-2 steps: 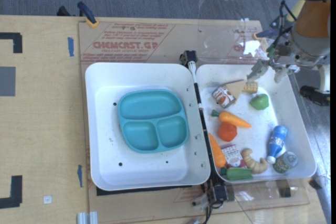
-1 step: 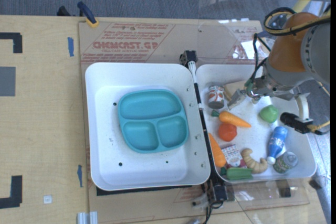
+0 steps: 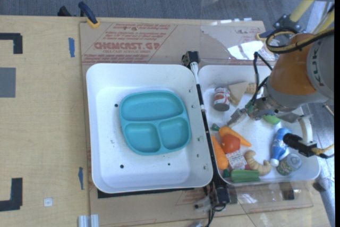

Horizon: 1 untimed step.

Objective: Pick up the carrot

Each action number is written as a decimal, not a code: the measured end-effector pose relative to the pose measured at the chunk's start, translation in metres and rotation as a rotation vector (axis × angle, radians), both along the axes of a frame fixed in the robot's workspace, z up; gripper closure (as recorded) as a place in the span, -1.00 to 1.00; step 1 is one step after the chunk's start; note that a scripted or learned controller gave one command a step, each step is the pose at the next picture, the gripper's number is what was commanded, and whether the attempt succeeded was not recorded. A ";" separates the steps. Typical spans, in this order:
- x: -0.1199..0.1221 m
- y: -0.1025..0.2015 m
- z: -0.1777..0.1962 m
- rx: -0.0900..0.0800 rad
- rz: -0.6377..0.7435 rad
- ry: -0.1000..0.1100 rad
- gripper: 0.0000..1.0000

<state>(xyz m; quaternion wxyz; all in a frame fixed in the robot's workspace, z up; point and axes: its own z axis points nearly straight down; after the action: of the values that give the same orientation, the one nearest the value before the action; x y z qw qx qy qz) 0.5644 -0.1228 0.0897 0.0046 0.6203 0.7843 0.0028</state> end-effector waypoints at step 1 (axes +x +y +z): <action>-0.081 0.025 0.001 0.001 0.017 -0.002 -1.00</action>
<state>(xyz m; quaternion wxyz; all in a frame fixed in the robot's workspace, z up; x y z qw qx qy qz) 0.4833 -0.0981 0.0902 0.0051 0.6137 0.7895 0.0039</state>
